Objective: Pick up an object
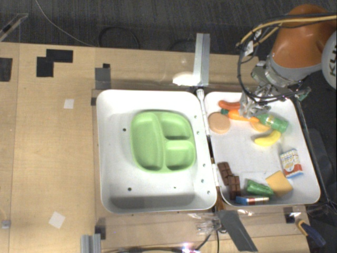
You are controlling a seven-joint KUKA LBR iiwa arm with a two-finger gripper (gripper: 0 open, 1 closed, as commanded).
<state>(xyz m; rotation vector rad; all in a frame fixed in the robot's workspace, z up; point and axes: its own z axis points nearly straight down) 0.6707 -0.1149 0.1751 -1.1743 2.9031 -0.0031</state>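
Where bins sit, two.

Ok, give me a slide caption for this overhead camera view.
Gripper over toy food in the right bin; green divided plate in the left bin.

The right bin's middle lies open; toys crowd its upper and lower edges; the green tray fills the left bin.

glossy green plastic tray, wood-look bench
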